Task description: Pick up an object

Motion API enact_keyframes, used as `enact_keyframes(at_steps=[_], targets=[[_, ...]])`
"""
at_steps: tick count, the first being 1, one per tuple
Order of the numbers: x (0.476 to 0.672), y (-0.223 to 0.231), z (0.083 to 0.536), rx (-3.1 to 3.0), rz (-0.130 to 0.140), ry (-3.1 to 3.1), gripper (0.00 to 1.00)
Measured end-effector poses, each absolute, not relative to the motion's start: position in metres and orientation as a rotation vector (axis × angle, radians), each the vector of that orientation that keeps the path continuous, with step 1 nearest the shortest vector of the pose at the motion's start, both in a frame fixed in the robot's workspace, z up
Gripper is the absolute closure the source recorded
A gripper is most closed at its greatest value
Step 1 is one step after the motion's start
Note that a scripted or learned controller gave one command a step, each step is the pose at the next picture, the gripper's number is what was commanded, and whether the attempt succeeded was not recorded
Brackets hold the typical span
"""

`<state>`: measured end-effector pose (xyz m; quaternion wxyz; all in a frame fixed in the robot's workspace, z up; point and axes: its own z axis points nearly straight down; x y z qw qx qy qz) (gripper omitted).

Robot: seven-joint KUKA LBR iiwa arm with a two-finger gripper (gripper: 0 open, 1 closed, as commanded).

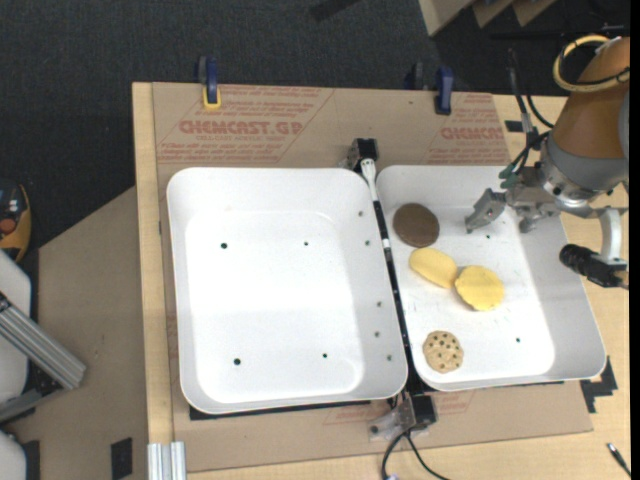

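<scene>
- A cookie (442, 350) with dark chips lies nearest, close to the front rim of the right bin (575, 353).
- Behind it, mid-bin, two yellow pieces sit just beside each other: a round one (480, 288) on the right and a paler oval one (433, 267) on the left.
- Further back, a brown disc (415, 225) rests near the divide between the bins.
- The left bin (190, 268) lies alongside, on the brown board of the table (150, 168).
- The pincer (506, 214) hangs over the far right part of the right bin, fingers apart, nothing between them, well apart from the brown disc.
- Blue clamps (209, 78) grip the board's far edge.
</scene>
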<state>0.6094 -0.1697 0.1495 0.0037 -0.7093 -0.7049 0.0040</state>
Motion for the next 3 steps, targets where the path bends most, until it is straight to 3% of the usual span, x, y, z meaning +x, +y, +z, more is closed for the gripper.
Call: enact_keyframes(at_steps=[1, 2, 3], targets=[[0.666, -0.142, 0.083, -2.222, -0.005, -2.23, 0.0], [0.578, -0.108, 0.084, -2.216, 0.006, -2.214, 0.0], [0.52, -0.198, 0.085, -2.229, 0.007, -2.209, 0.0]])
